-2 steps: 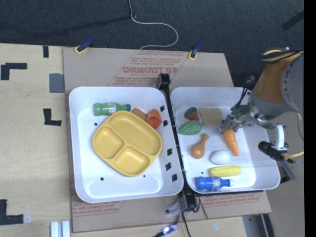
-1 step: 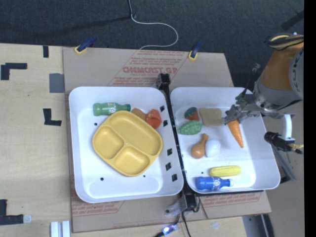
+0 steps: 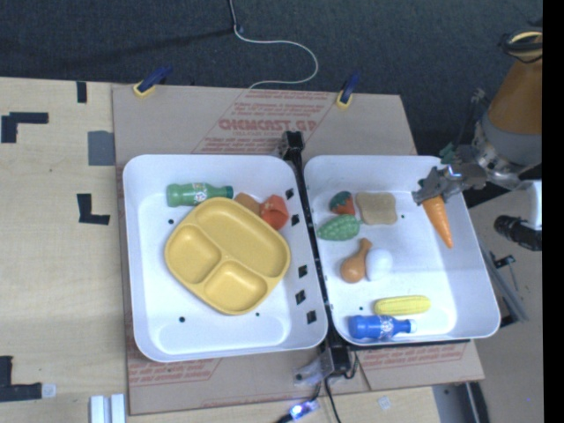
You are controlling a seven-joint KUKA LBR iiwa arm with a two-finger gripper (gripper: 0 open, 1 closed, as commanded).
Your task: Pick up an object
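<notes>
My gripper [image 3: 437, 189] hangs over the right rim of the right bin [image 3: 476, 315], at the end of the grey arm with its orange band. An orange carrot [image 3: 440, 222] points down and to the right from it. The carrot's thick end sits between the fingers, so the gripper is shut on it. The carrot's tip lies over the bin's right side; I cannot tell whether it touches the floor.
The right bin also holds a strawberry [image 3: 343, 203], a bread slice [image 3: 377, 208], a green leaf [image 3: 338, 229], a drumstick [image 3: 356, 263], an egg [image 3: 380, 263], corn [image 3: 403, 306] and a blue bottle [image 3: 379, 327]. The left bin [image 3: 145, 236] holds a yellow divided plate [image 3: 227, 254], a green bottle [image 3: 199, 193] and a red piece [image 3: 276, 211].
</notes>
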